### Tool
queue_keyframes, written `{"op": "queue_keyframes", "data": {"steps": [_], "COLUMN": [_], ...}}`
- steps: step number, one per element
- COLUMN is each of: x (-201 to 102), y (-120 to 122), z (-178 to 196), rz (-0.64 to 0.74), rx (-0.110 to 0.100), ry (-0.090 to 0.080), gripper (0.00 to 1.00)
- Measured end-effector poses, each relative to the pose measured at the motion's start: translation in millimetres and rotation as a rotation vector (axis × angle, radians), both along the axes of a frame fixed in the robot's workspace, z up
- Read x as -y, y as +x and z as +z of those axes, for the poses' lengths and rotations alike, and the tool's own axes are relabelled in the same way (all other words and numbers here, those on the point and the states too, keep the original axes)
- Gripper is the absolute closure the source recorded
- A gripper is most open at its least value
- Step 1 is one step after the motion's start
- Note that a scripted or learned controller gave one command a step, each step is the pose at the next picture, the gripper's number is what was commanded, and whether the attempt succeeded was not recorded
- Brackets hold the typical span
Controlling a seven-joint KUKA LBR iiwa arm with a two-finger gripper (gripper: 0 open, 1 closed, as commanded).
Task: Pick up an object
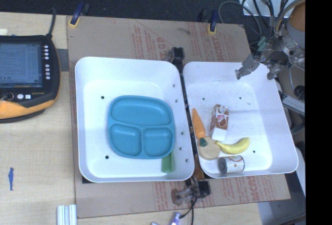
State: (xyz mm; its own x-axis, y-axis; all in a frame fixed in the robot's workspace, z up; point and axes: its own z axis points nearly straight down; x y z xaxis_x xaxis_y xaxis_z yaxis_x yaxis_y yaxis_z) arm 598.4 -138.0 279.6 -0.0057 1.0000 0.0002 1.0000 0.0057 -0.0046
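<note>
Two white bins side by side on the worktop. Left bin (88,115): blue divided plate (140,126), green block (167,163) at its near corner. Right bin (270,115): carrot (198,123), snack packet (220,117), banana (233,145), round disc (209,150), can (231,164), all untouched. End effector (257,67) above right bin's far edge, fingers spread, holding nothing.

Right bin, near end: a small huddle of things.
An orange carrot (198,122) lies lengthwise along the left wall, a red-and-white packet (220,117) beside it, a yellow banana (233,145) below, a tan disc (209,151) and a can (231,165) on its side.
</note>
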Motion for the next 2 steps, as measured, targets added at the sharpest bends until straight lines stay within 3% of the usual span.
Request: {"op": "queue_keyframes", "data": {"steps": [1, 2], "x": [-23.2, -15.5], "y": [3.8, -18.6], "z": [-88.2, -149.2], "rz": [0.000, 0.000], "rx": [-0.002, -0.001], "ry": [-0.001, -0.001], "gripper": [0.00, 0.00]}}
